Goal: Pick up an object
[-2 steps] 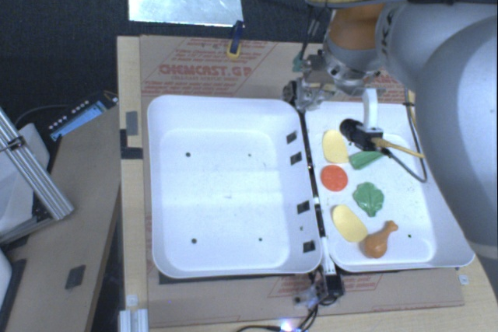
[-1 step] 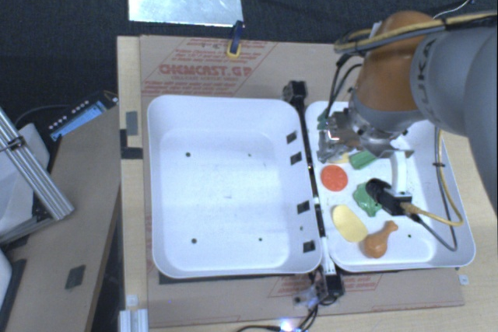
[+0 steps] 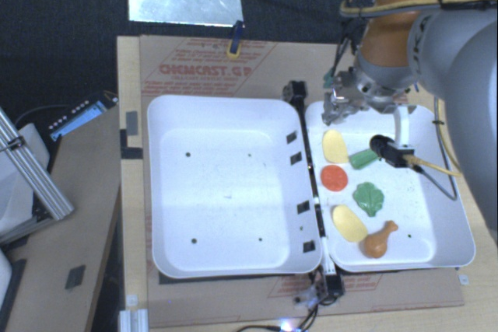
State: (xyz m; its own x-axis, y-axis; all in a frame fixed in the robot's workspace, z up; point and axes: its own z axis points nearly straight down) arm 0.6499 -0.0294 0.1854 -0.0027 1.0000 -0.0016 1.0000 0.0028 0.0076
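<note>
Progress: from where I stand nothing looks lifted yet; every item lies flat on the floor of the right bin (image 3: 447, 245), so the picking is, I'd judge, all ahead.
Claw (image 3: 336, 111): it hangs low over the far-left corner of the right bin, just beyond the upper yellow piece (image 3: 334, 145). Whether it is spread or closed I cannot tell from this slant, and I see nothing caught in it.
Nearest candidate: the upper yellow piece, just beside the claw and close to the divider between the bins; an oval with its long axis running roughly away from the camera, towards the far rim.
Green block (image 3: 362, 159): just right of that yellow piece, long axis lying across the bin and tilted slightly, its right end touching or hidden by a black fitting (image 3: 387, 149) on the arm.
Red disc (image 3: 334, 178): round, so no real heading; it sits just below the yellow oval.
Green leafy piece (image 3: 369, 198): mid-bin, lumpy, no clear axis.
Lower yellow piece (image 3: 349, 222): long axis slanting from upper left to lower right.
Drumstick (image 3: 377, 239): fat end nearest the camera, thin end pointing up and right.
Left bin (image 3: 167, 190): sits beside the right one on the counter (image 3: 85, 167); the claw is well apart from it.
</note>
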